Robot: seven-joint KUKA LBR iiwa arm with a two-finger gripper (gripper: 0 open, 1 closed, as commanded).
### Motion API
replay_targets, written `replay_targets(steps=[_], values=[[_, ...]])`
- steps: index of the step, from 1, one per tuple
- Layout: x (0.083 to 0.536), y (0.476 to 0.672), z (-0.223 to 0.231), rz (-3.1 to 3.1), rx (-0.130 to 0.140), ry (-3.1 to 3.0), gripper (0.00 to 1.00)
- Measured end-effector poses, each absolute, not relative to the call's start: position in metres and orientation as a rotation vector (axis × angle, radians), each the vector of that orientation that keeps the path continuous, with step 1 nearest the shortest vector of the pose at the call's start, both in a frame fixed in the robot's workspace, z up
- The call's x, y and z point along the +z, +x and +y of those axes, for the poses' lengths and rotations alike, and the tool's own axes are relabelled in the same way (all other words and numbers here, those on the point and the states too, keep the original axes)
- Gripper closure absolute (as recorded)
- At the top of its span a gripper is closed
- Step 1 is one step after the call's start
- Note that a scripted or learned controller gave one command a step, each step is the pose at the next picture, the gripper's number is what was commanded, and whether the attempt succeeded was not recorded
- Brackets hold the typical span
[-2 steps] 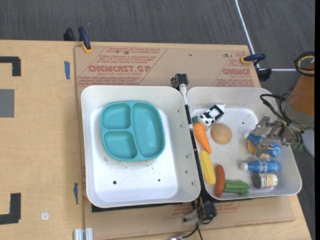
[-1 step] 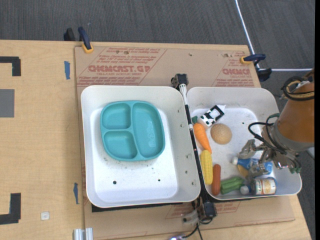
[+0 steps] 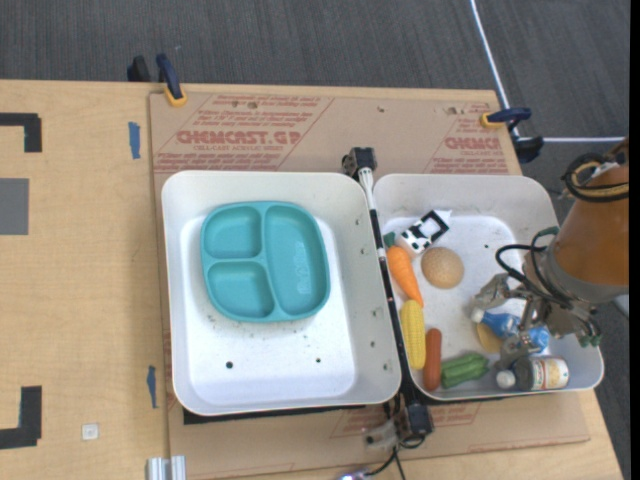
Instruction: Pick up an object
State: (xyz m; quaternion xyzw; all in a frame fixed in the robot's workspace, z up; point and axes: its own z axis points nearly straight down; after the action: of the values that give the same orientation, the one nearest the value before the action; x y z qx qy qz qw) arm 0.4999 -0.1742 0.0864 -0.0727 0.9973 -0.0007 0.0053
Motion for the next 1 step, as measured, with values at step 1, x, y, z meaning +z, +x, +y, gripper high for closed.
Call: replay_targets(steps=[1], values=[[0.0866, 0.5016, -0.1402, 3.081, -0.003, -0.580, 0.00]])
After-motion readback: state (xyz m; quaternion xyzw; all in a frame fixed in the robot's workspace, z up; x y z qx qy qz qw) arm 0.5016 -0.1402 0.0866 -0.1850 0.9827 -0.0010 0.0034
